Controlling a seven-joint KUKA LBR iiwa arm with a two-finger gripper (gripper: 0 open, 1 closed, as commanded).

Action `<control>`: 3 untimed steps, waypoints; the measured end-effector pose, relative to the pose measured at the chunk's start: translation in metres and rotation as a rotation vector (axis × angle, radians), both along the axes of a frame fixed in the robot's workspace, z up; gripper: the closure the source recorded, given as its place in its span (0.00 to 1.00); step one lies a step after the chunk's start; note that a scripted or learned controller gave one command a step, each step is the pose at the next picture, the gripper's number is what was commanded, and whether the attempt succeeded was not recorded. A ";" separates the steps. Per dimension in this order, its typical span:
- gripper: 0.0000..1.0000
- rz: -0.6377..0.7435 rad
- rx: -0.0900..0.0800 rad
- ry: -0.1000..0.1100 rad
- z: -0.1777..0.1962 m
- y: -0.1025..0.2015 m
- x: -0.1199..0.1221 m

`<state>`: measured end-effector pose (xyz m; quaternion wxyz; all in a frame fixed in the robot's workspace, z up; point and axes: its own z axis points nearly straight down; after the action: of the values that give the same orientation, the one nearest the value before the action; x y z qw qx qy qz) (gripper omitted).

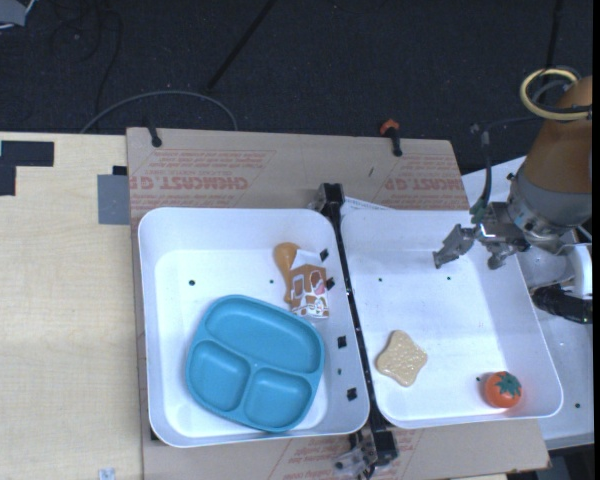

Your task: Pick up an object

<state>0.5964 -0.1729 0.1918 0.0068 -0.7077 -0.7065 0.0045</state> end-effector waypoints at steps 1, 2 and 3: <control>0.00 0.002 -0.002 -0.013 0.008 0.000 0.003; 0.00 0.003 -0.002 -0.010 -0.035 0.002 0.005; 0.00 0.002 -0.002 -0.010 -0.078 0.004 0.006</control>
<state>0.6025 -0.1689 0.1140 0.0025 -0.7070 -0.7072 0.0016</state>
